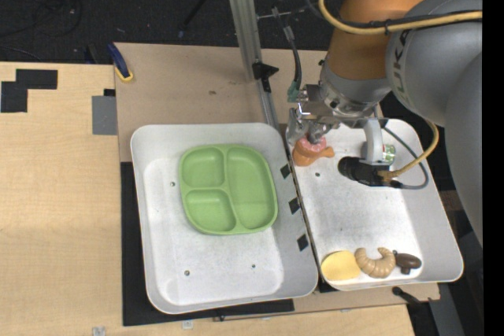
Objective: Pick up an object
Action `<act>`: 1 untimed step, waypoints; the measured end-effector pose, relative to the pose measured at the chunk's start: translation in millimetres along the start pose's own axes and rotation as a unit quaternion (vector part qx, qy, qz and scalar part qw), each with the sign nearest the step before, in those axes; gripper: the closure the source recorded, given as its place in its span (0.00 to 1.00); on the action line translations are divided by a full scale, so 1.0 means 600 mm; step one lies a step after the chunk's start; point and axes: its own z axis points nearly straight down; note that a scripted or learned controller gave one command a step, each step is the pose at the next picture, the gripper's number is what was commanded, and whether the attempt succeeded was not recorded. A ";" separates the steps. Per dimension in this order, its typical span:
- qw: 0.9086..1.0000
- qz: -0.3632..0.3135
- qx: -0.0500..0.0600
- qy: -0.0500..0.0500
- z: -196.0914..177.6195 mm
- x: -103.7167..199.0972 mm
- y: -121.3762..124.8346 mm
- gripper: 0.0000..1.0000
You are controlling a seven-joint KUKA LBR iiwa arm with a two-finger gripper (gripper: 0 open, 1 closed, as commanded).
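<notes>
My gripper point(309, 136) hangs over the far left corner of the right bin point(370, 224), close to the wall between the two bins. A small orange and pink object point(313, 153) sits between its fingertips, its pink top caught between them and its orange body sticking out below. Whether the object is lifted off the bin floor or still touches it I cannot tell. At the bin's near edge lie a yellow round piece point(340, 266), a tan curled pastry-like object point(376, 261) and a small dark brown piece point(407, 260).
The left bin point(157, 264) holds a green divided plate point(228, 189), lying flat near its middle. A metal post point(246, 35) rises behind the bins, just left of the arm. Black clips sit along the wall between the bins.
</notes>
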 end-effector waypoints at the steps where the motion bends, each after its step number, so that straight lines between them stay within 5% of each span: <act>1: 1.000 0.000 0.002 0.000 0.028 0.082 0.001 1.00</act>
